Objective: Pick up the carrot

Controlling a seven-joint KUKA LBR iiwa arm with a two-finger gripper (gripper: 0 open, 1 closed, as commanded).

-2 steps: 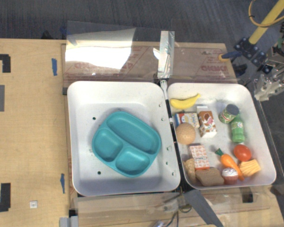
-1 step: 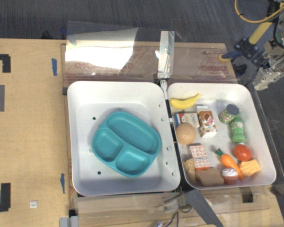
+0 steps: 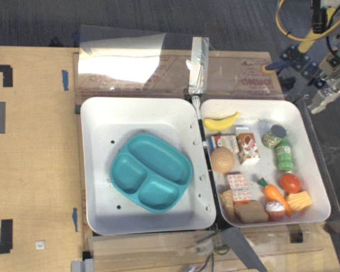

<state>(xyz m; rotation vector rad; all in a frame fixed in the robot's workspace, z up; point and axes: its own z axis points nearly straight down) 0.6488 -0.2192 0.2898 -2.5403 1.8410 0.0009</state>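
Observation:
The carrot (image 3: 273, 192), orange with a green stem end, lies in the front right part of the right bin (image 3: 313, 146). A red tomato (image 3: 290, 182) sits just right of it, a yellow ridged block (image 3: 299, 200) is at its tip, and a small pink carton (image 3: 238, 187) lies to its left. My gripper (image 3: 324, 95) is at the view's upper right, outside the bin's far right corner and well away from the carrot. Nothing hangs from it.
The right bin also holds a banana (image 3: 221, 122), a green bottle (image 3: 283, 154), a can (image 3: 273, 136), a bun (image 3: 221, 160), cartons (image 3: 246, 146) and a bread slice (image 3: 250, 211). A teal divided plate (image 3: 152, 171) lies in the left bin (image 3: 96, 152).

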